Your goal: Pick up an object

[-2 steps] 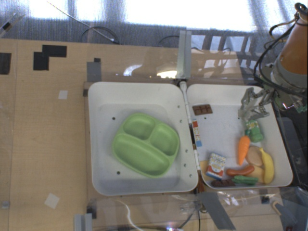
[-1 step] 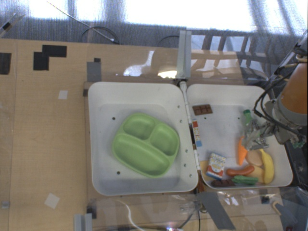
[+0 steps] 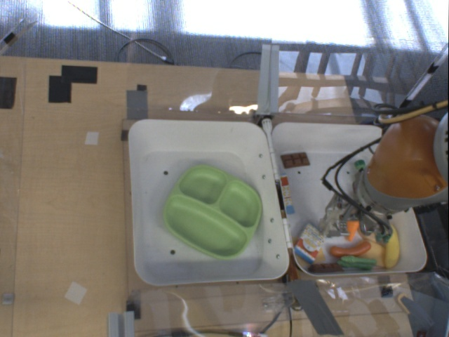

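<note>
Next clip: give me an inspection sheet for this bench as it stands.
Surface: wooden bench bearing two white bins.
Job's things: right bin holds toy food: sausage, banana, green pod, chocolate bar, small carton.
Clutter: green divided plate in left bin.
Hand: hand low over the toy pile; grip unclear.
Cables: black cable looping by the wrist.
Surroundings: black squares on the bench.

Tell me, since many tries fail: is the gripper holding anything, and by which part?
It cannot be told: the gripper hangs low over the toy food in the right bin, its tips lost among cables.
</note>
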